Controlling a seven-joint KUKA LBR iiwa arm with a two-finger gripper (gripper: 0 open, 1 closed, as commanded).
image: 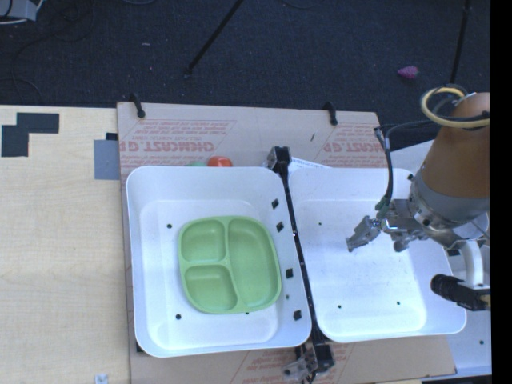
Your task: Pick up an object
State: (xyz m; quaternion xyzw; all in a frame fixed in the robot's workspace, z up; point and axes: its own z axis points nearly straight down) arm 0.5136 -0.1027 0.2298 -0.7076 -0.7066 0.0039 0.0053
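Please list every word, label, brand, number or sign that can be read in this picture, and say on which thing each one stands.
"CHEMCOZT" in red, printed upside down, on the cardboard sheet behind the left bin; the last letters are uncertain.
Red print of the same kind on the cardboard behind the right bin: too blurred to read.
Red print on the cardboard at the front edge: too blurred to read.
The green plate bears no text.

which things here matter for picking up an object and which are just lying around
For the job:
- green divided plate in the left bin
- gripper over the right bin

Lying about:
- orange object behind the left bin
- small purple object on the dark floor
- cables
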